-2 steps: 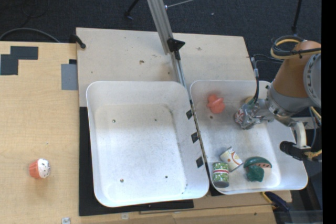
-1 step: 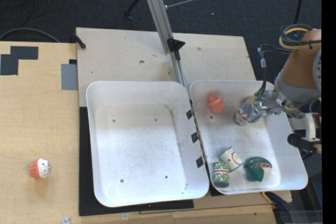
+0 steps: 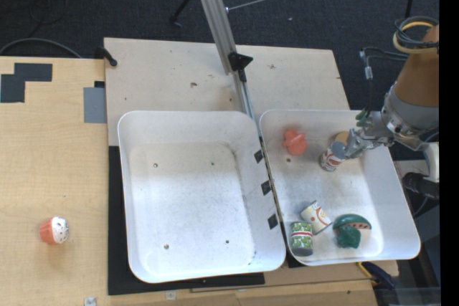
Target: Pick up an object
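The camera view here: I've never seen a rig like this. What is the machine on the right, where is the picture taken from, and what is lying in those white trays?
One fixed camera looks down at a slant on a bench. The grey machine with an orange band is a robot arm reaching in from the right; its two-finger gripper is low over the right bin, next to a small can-like object. I cannot tell whether anything is gripped. That bin also holds a pinkish-red lump, a small white cup on its side, a green-patterned can and a green toy. The left bin sits beside it. A small red-and-white object lies on the wooden surface at far left. A metal rail slants up behind the bins.
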Available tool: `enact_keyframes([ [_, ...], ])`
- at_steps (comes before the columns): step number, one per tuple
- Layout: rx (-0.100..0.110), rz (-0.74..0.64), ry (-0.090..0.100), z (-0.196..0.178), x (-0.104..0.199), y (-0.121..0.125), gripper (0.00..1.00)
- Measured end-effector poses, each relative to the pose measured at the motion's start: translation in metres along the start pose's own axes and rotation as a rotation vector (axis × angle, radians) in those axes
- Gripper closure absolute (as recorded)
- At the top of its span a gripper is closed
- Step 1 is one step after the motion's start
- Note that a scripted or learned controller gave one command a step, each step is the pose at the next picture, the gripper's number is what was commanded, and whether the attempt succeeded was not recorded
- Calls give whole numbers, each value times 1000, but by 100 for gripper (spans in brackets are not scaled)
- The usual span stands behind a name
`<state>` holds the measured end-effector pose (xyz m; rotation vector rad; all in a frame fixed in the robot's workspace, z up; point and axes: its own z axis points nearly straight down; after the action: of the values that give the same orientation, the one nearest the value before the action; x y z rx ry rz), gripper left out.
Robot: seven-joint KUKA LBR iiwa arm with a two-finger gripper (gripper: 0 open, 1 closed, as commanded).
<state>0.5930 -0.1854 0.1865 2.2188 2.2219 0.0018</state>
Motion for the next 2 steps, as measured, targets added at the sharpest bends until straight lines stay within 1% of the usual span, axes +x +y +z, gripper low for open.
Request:
enact_keyframes([
  [1, -1, 0, 0, -45, 4, 6, 100],
  [2, 7, -2, 3, -34, 53, -12, 100],
])
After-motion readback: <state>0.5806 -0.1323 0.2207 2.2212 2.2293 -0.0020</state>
